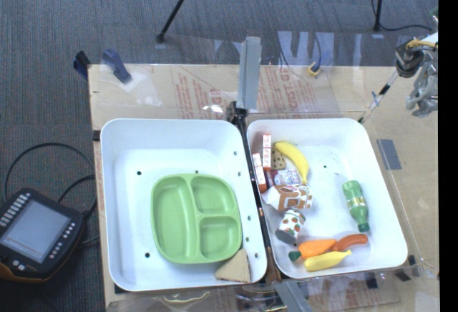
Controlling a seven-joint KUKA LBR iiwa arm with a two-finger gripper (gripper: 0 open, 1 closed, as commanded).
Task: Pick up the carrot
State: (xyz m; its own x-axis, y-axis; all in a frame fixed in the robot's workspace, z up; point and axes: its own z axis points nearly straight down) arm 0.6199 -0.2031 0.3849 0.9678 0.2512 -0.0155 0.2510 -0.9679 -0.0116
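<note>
The carrot point(315, 247) is lying lengthwise across the right bin point(379, 160), along its near edge. The gripper point(422, 92) is hanging beyond the bin's far right corner; its grip state cannot be told.

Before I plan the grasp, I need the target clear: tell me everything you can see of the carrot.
The carrot is a small orange toy, plastic by its look, with a dark green stub at its left end. It lies flat, nearly level across the view, near the front edge of the right bin. A yellow piece lies against its front side, a red sausage-like piece meets its right end, and a small patterned can sits just behind its left end.
</note>
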